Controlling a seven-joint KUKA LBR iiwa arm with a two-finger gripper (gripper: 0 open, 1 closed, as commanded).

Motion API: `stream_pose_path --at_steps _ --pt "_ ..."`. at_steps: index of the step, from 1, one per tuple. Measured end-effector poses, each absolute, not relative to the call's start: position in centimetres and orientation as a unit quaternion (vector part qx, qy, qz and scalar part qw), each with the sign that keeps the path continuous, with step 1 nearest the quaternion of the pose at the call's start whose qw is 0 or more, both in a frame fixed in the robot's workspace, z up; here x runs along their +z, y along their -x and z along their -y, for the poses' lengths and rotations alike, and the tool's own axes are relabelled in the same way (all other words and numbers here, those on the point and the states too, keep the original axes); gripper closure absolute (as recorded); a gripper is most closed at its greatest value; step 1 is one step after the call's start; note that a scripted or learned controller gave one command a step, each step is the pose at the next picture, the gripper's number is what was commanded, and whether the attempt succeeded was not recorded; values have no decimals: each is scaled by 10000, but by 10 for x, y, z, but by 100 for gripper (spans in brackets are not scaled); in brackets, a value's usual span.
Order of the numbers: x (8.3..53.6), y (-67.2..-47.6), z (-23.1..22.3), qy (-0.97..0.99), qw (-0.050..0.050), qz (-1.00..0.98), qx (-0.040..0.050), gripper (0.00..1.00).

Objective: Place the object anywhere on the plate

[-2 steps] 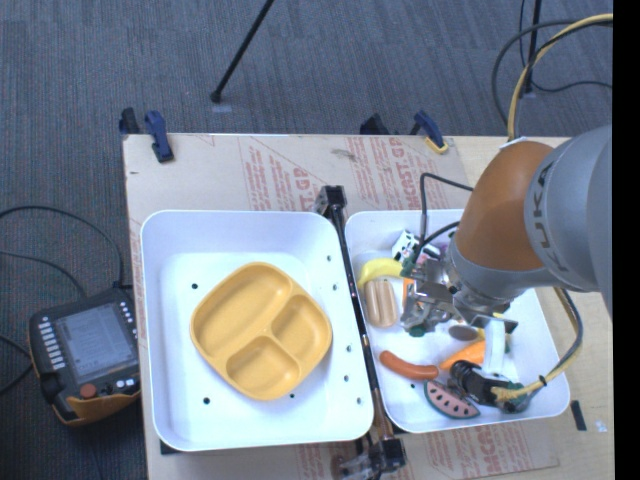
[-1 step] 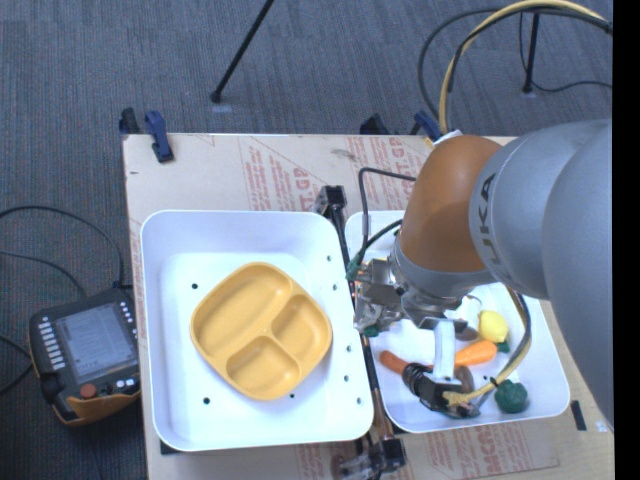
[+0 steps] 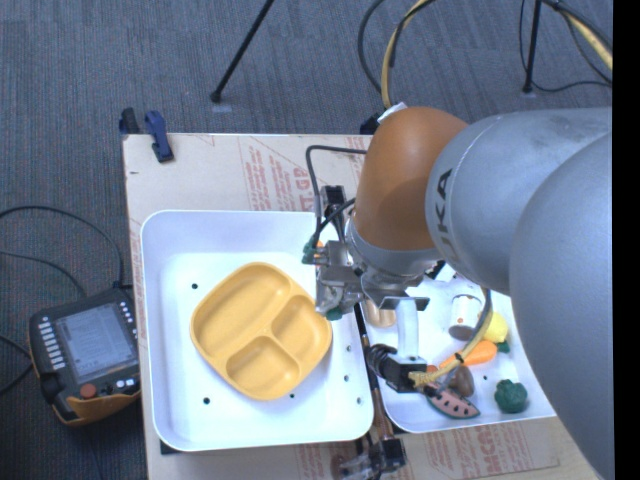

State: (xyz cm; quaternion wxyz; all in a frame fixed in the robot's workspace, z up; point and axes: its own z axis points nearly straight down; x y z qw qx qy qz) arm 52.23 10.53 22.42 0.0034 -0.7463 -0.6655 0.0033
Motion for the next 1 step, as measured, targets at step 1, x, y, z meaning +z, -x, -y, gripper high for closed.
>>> stream_pose_path --at_steps 1 --pt "224 -522 -105 7464 35 6655 43 0"
